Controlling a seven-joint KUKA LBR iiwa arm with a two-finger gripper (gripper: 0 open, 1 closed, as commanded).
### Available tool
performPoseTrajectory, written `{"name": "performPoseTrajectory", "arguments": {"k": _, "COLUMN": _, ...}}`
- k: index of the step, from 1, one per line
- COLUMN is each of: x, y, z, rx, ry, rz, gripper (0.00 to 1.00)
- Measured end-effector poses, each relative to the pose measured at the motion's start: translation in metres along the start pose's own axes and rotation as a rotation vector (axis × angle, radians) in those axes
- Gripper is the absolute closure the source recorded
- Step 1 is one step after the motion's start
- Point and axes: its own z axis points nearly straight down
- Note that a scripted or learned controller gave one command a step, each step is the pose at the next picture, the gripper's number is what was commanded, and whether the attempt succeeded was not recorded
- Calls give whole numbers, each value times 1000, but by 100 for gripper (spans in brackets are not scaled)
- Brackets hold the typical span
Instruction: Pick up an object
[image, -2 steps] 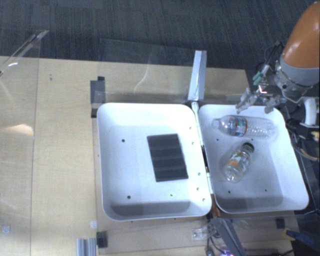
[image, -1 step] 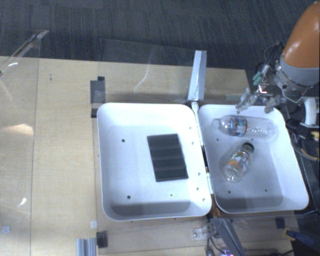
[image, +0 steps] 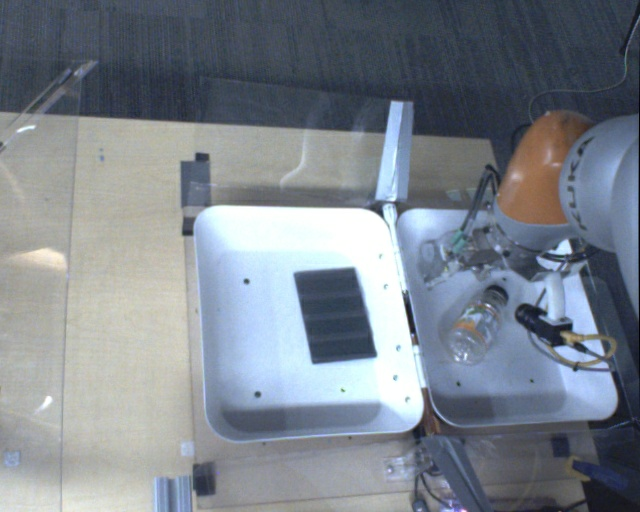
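Note:
A small clear plastic bottle (image: 473, 325) with a dark cap lies on its side in the right bin (image: 520, 400), cap toward the back right. My gripper (image: 440, 260) hangs over the back left part of that bin, up and left of the bottle and apart from it. Nothing shows in its grasp. A flat black ridged pad (image: 334, 314) lies in the middle of the left bin (image: 240, 380). The grey arm with its orange band (image: 540, 175) comes in from the right.
The two bins meet at a raised divider (image: 408, 310). A metal bar (image: 394, 150) stands upright behind that seam. Clear panels lean at the left and back of the wooden bench (image: 100, 300).

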Motion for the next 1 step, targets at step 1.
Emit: {"name": "performPoseTrajectory", "arguments": {"k": 1, "x": 1, "y": 2, "z": -12, "rx": -6, "ry": 0, "rz": -1, "gripper": 100}}
